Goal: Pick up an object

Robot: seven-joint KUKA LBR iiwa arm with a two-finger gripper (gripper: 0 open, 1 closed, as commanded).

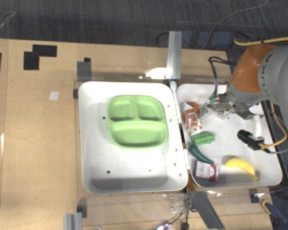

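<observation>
Hanging low over the right bin (276, 175), the hand (220, 105) sits near that bin's 12 o'clock edge; whether it is spread or closed I cannot tell, and nothing is visibly held in it. At its 8 o'clock, close by, lies a small orange-and-white packet (192, 119), probably light and crinkly. Further toward 6 o'clock are a green pepper (202, 140), likely smooth, a dark red can (206, 170), and a yellow banana (242, 166), best taken across its middle.

I look down on a pale wooden bench (33, 143) marked with black tape shapes (38, 55), dark grey carpet (110, 8) stretching beyond its far edge.
</observation>
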